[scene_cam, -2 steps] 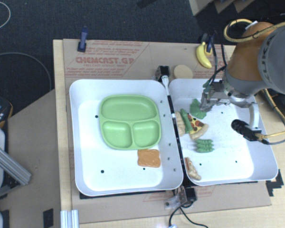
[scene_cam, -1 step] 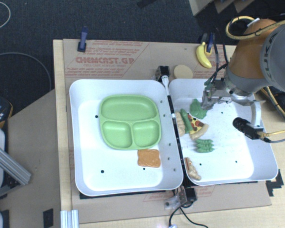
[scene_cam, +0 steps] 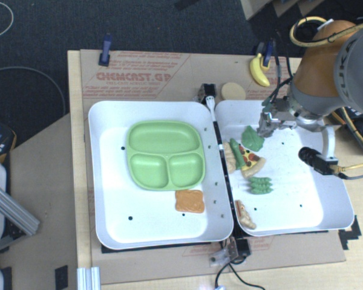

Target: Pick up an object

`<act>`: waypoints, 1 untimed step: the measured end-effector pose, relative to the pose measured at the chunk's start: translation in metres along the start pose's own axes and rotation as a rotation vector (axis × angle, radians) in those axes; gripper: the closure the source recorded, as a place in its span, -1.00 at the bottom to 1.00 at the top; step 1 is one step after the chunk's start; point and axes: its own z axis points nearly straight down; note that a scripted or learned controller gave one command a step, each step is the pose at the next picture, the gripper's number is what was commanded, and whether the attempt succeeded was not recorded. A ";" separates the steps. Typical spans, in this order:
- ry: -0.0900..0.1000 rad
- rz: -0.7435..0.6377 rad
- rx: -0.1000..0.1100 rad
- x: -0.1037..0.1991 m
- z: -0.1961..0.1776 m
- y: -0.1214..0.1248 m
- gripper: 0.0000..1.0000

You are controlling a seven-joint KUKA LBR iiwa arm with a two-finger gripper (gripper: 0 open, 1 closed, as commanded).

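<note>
One arm (scene_cam: 327, 59) bent over, tool (scene_cam: 267, 124) by green leaf (scene_cam: 251, 140)

Past my two bins I can read only red print on the brown board (scene_cam: 146, 72), "CHEMCAST G.P", with smaller red lines around it too blurred to read.

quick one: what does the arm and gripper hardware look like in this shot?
Bulky rounded grey arm with an orange band above the wrist. Yellow and black cables loop over it. The gripper is a compact grey metal unit.
</note>
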 end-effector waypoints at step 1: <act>0.000 0.000 -0.002 0.000 -0.010 0.001 1.00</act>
